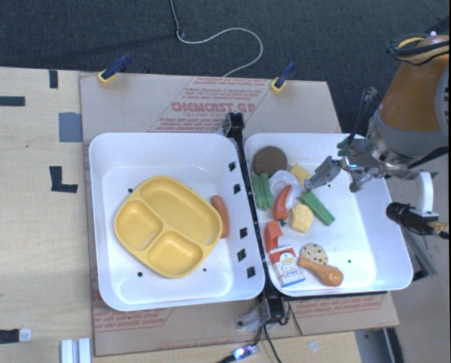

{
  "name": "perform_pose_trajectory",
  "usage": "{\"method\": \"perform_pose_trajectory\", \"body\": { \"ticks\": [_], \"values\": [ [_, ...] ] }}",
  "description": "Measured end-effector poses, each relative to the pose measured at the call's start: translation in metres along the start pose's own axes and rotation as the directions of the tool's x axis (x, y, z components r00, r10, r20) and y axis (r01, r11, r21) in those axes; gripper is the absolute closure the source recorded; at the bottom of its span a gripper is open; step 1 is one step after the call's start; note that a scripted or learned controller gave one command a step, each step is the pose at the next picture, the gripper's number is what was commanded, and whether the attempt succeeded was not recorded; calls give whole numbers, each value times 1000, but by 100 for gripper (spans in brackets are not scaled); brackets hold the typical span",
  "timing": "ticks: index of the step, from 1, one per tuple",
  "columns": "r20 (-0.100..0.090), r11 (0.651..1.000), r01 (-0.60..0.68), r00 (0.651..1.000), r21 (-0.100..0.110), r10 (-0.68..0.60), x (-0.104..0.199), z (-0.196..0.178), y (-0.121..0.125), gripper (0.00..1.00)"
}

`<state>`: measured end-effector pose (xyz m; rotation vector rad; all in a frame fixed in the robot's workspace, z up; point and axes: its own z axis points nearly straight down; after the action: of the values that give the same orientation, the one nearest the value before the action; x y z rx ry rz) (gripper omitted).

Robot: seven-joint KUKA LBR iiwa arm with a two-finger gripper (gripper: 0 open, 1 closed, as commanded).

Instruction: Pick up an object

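The right bin [377, 259] holds several toy foods: a brown round patty [269, 159], a green cucumber [261, 190], a red pepper [284, 201], a yellow corn cob [302, 218], a green pod [317, 208], a small carton [286, 266], a chip cookie [312, 252] and an orange drumstick [325, 274]. My gripper [317, 183] hangs over the upper middle of this bin, just above the green pod and the corn. It points down and to the left. I see nothing held in it.
In the left bin [108, 153] lie a yellow divided plate [167, 225] and, at its right edge, a red sausage [220, 214]. A black divider [244, 195] runs between the bins. A white cable [210, 36] lies behind the bench.
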<state>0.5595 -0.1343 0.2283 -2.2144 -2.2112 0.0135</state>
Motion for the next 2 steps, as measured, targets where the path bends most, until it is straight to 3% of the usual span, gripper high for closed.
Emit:
{"method": "perform_pose_trajectory", "body": {
  "ticks": [1,2],
  "values": [
    [2,1000,3,1000,-13,-3,0,-7,2,0],
    [3,1000,3,1000,-10,-3,1,36,5,0]
  ]
}}
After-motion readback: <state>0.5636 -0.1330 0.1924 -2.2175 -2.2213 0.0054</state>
